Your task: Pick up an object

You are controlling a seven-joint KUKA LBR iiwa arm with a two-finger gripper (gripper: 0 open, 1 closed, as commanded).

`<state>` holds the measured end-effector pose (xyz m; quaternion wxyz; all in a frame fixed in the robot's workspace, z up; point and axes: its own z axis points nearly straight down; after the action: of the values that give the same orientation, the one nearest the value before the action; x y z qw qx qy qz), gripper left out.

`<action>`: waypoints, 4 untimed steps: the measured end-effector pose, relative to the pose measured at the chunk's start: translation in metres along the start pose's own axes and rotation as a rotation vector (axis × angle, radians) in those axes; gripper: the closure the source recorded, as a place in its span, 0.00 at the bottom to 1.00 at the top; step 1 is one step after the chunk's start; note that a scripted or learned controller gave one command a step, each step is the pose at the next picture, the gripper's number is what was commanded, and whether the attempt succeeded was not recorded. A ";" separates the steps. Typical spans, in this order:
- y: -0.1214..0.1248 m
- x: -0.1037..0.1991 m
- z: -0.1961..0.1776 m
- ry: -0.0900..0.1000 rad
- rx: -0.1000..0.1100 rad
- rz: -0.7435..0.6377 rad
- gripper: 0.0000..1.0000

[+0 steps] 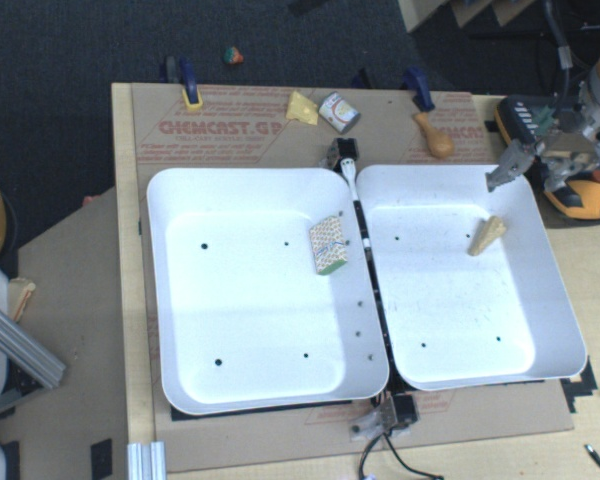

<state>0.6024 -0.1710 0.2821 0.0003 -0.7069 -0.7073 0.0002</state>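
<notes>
Arm (580, 108) at worktop's far right corner: grey and pale metal housings, black cable looping above, dark ribbed block with small lit marks beside the wrist. Hand (505, 173) grey metal, angular. Details blurred.

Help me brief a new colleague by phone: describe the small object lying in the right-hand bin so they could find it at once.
Start at the right bin of the two white ones. In its upper middle part lies a small tan wedge-shaped piece, tilted, alone on the bin floor. Unlike the patterned green-and-white packet in the left bin, it is plain tan.
</notes>
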 end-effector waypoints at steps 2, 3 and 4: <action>0.023 0.032 -0.126 -0.003 -0.011 -0.004 0.00; 0.019 0.064 -0.149 -0.002 -0.008 -0.003 0.00; 0.019 0.062 -0.159 -0.004 -0.010 -0.001 1.00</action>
<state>0.6219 -0.1088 0.4411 -0.0048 -0.7065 -0.7077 -0.0019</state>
